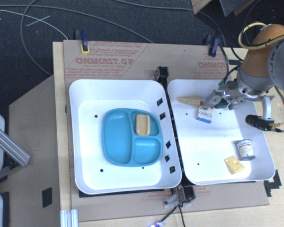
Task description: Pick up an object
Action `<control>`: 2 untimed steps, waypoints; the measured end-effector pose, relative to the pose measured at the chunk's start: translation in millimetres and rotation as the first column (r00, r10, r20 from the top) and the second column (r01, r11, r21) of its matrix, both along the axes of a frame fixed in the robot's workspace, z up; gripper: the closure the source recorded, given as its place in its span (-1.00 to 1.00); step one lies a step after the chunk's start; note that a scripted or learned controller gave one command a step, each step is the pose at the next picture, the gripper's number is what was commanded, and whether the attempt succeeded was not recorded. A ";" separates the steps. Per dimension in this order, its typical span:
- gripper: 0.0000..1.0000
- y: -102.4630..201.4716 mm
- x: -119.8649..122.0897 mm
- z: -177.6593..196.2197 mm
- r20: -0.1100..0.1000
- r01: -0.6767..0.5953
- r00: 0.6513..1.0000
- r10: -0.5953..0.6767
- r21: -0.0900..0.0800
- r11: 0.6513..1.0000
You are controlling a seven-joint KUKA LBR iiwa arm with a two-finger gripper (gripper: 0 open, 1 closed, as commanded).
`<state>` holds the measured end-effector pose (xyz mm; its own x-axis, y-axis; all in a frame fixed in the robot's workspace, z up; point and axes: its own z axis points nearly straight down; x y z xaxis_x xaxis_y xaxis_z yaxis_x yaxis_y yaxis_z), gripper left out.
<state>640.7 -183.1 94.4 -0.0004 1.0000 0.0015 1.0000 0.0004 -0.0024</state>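
My gripper point(217, 101) hangs over the upper part of the right bin point(255, 174), at the end of the grey arm with its orange band. Just below and left of it lies a small white box with red and blue print point(205, 114), touching or nearly touching the gripper's tip. A tan cone-shaped item point(189, 100) lies to the left of the gripper. Lower right in this bin sit a small white can point(245, 149) and a yellow cheese wedge point(233, 165).
The left bin point(85, 103) holds a blue divided plate point(118, 141) with a tan bread-like piece point(142, 125) in its upper right compartment. Black clips run along the seam between the bins. Cables trail near the arm at right.
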 end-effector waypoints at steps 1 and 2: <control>-1.00 -0.1 3.1 -3.2 0.006 -0.002 1.000 0.002 -0.001 1.000; 1.00 -0.1 3.8 8.7 0.008 -0.002 1.000 0.002 -0.001 1.000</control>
<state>644.6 -183.2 103.2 -0.0027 1.0000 0.0003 1.0000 0.0027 0.0053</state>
